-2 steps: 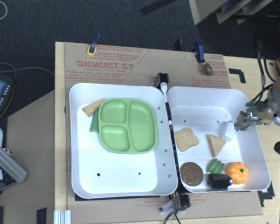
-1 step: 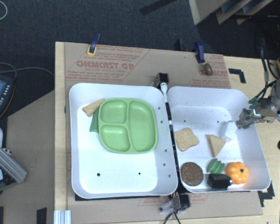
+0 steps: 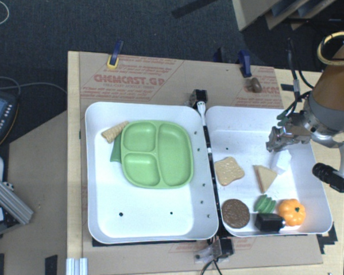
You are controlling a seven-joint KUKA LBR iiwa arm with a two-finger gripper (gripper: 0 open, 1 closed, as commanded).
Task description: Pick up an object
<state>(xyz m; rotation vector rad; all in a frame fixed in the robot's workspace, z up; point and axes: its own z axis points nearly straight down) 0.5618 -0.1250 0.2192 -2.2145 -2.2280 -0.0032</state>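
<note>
The right bin holds a slice of toast, a pale wedge of cheese, a round brown cookie, a green ridged piece, a small black block and an orange pumpkin-shaped toy. My gripper hangs over the upper right part of that bin, above and a little right of the cheese wedge. Nothing shows between its fingers.
The left bin holds a green divided plate, and a tan cracker-like piece lies at the plate's upper left corner. Clamps and a cable sit along the board's far edge. A black fixture sticks out at the right bin's right side.
</note>
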